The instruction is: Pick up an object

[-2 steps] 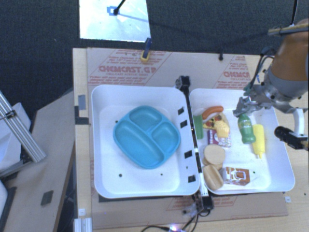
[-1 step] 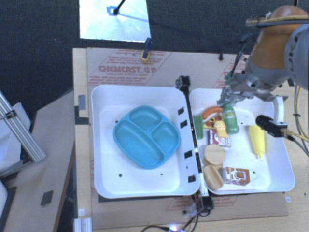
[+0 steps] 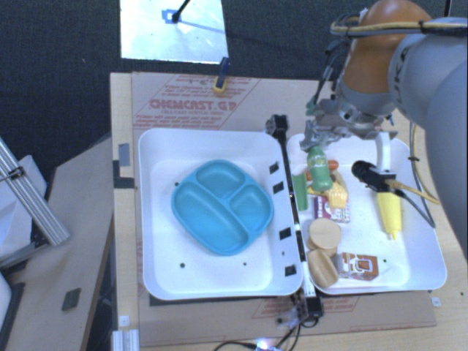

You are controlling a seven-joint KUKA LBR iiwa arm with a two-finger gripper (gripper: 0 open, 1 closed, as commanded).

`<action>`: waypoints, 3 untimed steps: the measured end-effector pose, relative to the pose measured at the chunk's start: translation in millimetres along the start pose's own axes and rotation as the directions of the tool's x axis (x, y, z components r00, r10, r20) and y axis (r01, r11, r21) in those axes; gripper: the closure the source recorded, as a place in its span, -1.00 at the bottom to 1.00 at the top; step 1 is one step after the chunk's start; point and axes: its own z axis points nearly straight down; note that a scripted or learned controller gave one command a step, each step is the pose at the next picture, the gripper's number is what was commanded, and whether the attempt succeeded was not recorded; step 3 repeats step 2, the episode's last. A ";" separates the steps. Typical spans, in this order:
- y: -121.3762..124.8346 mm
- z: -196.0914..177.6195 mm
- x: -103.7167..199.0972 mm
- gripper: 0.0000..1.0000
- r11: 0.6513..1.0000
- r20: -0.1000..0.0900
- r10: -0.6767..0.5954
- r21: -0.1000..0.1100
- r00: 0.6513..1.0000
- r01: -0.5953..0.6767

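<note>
the tool [image 3: 319, 139] hung over the far left corner of the right bin [image 3: 433, 270], just above the cap end of a green bottle [image 3: 318, 168] – the likeliest thing for it to pick. whether the tool was wide or narrow could not be told from this slant, and nothing was seen held in it.

the trouble here looked to be crowding. the green bottle lay touching a corn cob [image 3: 337, 193] on one side, with a green stick [image 3: 300, 189] just beside it on the other, along the bin's inner wall. a descent a little off centre would probably land on two things at once, or push the bottle sideways against the cob so it rolled out of reach. the bottle was rounded and smooth-looking, so a pinch near the cap might well slip off. too far left, and the tool could strike the wall where the two bins met.

open room was better elsewhere. the yellow bottle [image 3: 390, 212] lay apart from the cluster, with bare floor around it toward the right rim. the packet [image 3: 333, 210], two round biscuits [image 3: 325, 234] and a small carton [image 3: 358, 267] filled the near left part. the left bin [image 3: 157, 269] held a blue plate [image 3: 221, 207] in its middle, with a clear margin all round – the easiest space on the counter [image 3: 190, 101] for a straight approach.
</note>
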 end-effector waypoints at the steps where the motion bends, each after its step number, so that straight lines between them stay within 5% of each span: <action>1: -1.7 -15.3 -15.0 1.00 1.000 0.001 0.008 0.000 1.000 -0.008; 3: -7.2 3.5 -6.3 1.00 1.000 0.001 0.005 0.003 1.000 -0.005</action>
